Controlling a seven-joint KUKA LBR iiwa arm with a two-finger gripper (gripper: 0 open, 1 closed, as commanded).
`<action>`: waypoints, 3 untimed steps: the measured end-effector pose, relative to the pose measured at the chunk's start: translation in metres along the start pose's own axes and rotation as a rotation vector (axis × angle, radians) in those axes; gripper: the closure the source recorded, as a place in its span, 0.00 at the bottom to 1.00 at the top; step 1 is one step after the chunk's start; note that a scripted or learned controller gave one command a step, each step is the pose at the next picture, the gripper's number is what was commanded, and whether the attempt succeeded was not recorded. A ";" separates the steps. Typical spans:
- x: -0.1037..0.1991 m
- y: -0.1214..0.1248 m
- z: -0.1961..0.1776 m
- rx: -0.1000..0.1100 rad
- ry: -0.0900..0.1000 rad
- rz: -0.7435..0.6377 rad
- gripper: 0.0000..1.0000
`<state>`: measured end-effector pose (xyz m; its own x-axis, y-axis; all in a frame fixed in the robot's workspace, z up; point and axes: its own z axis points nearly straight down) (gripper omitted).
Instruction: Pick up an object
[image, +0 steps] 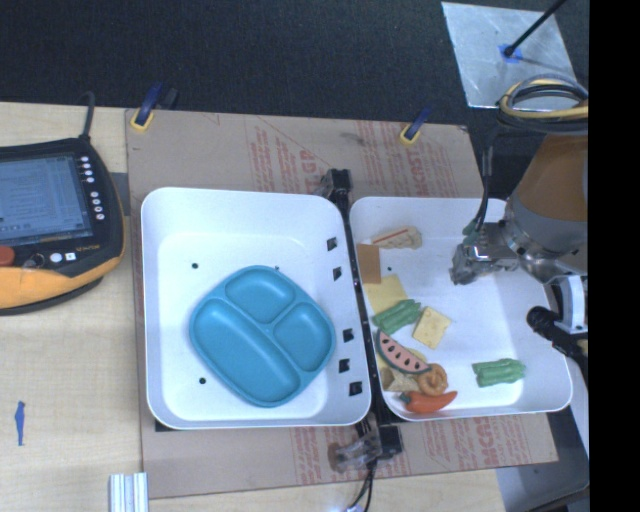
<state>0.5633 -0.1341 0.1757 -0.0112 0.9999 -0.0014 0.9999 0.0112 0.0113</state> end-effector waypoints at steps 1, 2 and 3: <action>-0.003 -0.006 0.005 0.015 0.002 0.006 0.00; 0.039 -0.027 0.083 0.007 0.000 0.006 0.00; 0.037 -0.024 0.067 0.002 0.002 0.005 1.00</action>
<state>0.5399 -0.0974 0.1084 -0.0066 1.0000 0.0006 0.9999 0.0066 0.0093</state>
